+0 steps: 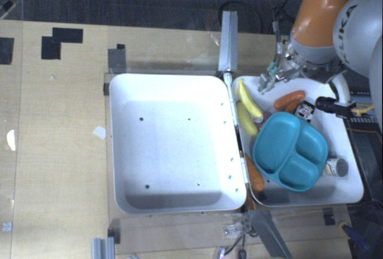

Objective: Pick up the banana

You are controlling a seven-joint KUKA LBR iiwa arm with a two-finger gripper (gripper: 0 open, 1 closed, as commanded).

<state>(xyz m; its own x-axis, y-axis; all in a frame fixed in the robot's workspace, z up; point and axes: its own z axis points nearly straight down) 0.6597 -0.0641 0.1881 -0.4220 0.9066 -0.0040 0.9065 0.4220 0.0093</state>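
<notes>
Two yellow bananas lie along the left wall of the right bin (pixel 353 189): one banana (pixel 249 100) near the far corner, a second banana (pixel 246 121) just in front of it. My gripper (pixel 270 78) hangs over the far part of that bin, to the right of the upper banana and apart from it. Its fingers look parted with nothing between them.
A teal divided plate (pixel 291 151) fills the middle of the right bin. An orange sausage (pixel 289 98) and a small dark object (pixel 304 110) lie behind it, a carrot (pixel 255 175) by the left wall, a small bottle (pixel 336 167) at the right. The left bin (pixel 173 144) holds nothing.
</notes>
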